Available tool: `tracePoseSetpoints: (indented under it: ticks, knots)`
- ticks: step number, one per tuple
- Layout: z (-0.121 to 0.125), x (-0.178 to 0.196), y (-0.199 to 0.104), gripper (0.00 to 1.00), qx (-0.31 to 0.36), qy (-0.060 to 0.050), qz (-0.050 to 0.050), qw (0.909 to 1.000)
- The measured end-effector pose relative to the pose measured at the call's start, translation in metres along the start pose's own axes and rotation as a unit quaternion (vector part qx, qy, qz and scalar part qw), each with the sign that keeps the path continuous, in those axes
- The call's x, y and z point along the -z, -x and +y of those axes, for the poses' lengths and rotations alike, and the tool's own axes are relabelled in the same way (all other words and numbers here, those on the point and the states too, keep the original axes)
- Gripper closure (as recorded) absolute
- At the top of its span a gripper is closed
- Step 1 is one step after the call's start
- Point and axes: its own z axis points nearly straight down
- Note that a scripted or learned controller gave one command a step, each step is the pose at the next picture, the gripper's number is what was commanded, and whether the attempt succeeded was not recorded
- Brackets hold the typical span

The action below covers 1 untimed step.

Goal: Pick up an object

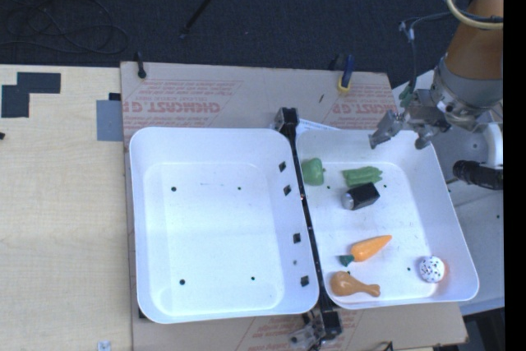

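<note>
A toy carrot (371,247) lies in the right bin (454,234), likely light, stiff and slick, best pinched across its thick middle. The gripper (404,130) hangs above the bin's far edge, fingers spread, holding nothing.

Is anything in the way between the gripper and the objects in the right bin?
Nothing visible. The gripper hangs above the right bin's far rim; the green pepper and black cylinder lie uncovered below it.
</note>
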Motion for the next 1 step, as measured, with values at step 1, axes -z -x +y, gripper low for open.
tracePoseSetpoints:
  ticks: [1]
  knots:
    - [-0.0194,-0.0069,0.0513,0.00,-0.003,-0.005,0.001,1.0000]
